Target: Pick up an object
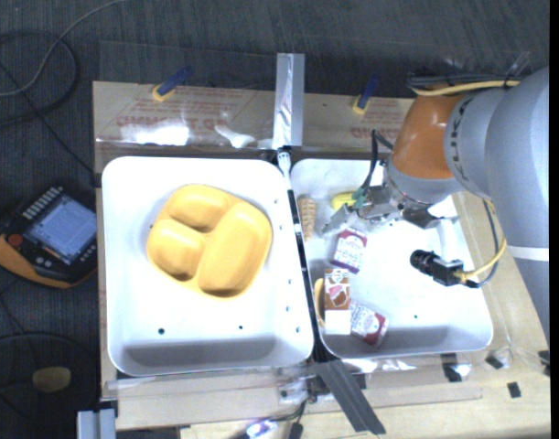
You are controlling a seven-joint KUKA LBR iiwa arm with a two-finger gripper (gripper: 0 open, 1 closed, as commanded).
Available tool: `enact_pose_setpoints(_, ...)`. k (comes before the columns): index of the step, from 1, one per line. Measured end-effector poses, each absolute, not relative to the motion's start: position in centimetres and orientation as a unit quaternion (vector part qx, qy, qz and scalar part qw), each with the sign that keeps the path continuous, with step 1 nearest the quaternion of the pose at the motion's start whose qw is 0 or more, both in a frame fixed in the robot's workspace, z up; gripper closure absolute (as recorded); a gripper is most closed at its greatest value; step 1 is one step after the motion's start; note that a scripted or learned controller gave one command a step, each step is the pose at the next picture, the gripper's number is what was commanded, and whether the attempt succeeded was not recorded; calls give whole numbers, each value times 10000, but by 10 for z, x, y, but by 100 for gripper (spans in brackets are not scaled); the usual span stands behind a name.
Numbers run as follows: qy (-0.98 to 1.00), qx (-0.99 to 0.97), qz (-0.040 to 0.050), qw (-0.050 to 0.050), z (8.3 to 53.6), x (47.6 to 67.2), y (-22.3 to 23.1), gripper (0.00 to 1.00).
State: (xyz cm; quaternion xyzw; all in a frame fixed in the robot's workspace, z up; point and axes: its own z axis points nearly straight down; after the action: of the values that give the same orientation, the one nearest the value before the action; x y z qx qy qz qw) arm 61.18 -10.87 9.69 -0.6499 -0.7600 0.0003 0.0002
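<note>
My fingers (360, 201) sit at the right bin's (462, 332) 11 o'clock; can't tell their state. Target maroon packet (349, 250) lies just below at 6 o'clock: looks light, soft, crinkly, probably slippery; pinch across its short sides.

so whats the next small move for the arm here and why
Probably a short drop straight down with the gripper. It sits low over the far left part of the right bin, above a yellow-green item, with nothing visibly between its fingers. The small red-and-white packets lie nearer the camera, apart from it, so the item under it looks like the closest target.
</note>
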Motion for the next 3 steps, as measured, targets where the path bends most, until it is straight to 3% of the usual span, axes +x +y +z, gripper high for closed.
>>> enact_pose_setpoints(1,-7511,-6602,4,8,110,630,-97,0)
enact_pose_setpoints(2,-7748,-6321,-38,-59,90,600,-103,0)
enact_pose_setpoints(3,-7748,-6321,-39,-59,90,600,-103,0)
